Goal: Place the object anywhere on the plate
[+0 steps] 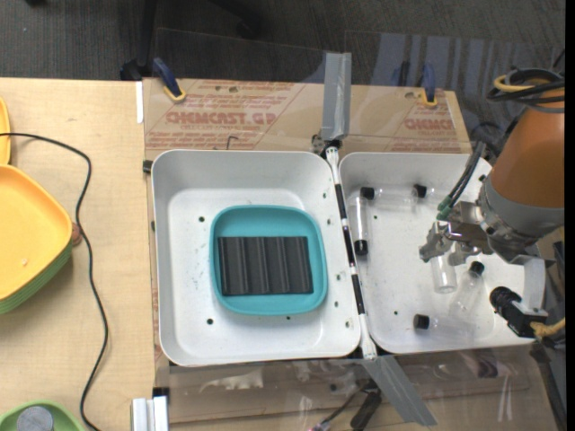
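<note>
On the desk (81,330), the hand (442,250) hangs over the right bin (395,330); we cannot tell its grip. We would confirm a clear tube (446,281) is held before crossing to the teal plate (268,305).

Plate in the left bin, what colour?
Teal rim, dark grey ribbed centre; the plate shows best in the camera view.

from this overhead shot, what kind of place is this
Probably a robotics lab bench: a robot arm reaches over two white bins, a teal plate sits in one, and clamps pin a cardboard sheet.
</note>
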Robot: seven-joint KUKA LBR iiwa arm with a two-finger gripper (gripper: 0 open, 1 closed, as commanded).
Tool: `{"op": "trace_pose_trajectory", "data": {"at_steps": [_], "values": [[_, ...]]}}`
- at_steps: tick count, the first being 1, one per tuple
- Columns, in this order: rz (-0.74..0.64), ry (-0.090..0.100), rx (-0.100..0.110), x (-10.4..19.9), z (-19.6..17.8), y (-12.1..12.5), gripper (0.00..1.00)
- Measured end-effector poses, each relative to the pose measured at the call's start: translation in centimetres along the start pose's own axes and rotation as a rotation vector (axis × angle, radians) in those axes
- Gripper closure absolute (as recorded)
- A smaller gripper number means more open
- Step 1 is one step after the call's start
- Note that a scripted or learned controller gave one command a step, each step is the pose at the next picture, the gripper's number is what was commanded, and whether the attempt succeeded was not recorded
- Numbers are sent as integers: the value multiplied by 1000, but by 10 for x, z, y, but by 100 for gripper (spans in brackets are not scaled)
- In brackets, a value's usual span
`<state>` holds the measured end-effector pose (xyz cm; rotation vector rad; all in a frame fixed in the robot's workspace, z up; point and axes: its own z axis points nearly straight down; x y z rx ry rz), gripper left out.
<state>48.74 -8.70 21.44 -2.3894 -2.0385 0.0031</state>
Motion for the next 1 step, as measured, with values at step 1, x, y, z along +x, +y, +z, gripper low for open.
{"op": "trace_pose_trajectory", "data": {"at_steps": [1], "values": [[0, 0, 0, 0, 0, 0, 0]]}}
